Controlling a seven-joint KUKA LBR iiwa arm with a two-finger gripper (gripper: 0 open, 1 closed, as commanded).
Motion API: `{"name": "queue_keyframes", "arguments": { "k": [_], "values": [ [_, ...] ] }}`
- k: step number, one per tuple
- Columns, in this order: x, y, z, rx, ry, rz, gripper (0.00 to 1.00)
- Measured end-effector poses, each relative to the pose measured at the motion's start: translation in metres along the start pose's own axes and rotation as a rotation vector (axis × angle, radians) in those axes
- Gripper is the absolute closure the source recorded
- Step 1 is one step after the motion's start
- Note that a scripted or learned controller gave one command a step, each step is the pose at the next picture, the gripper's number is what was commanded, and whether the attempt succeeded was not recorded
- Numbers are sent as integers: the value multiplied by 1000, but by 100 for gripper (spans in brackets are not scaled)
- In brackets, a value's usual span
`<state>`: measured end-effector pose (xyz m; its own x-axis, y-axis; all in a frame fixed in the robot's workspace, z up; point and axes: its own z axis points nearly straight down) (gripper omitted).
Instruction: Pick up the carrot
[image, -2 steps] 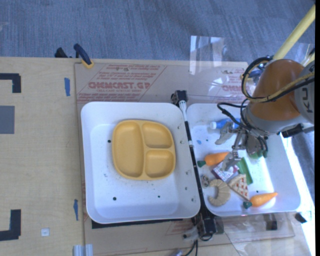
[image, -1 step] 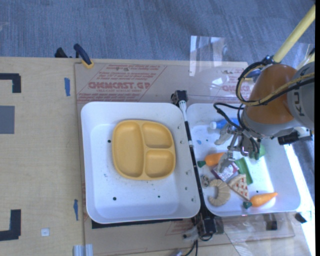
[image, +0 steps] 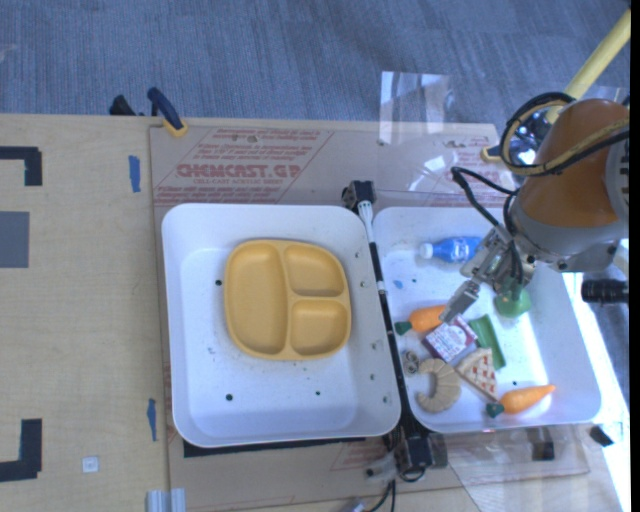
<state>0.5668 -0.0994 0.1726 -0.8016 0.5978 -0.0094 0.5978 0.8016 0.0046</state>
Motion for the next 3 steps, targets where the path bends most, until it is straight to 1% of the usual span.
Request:
{"name": "queue_keyframes", "arguments": {
  "k": [1, 2, 3],
  "values": [
    [20, -5, 48, 6, 11, 30, 0],
    [-16, 4, 83, -3, -2, 250, 0],
    [-19, 6, 69, -8, -13, 247, 100]
  ]
}}
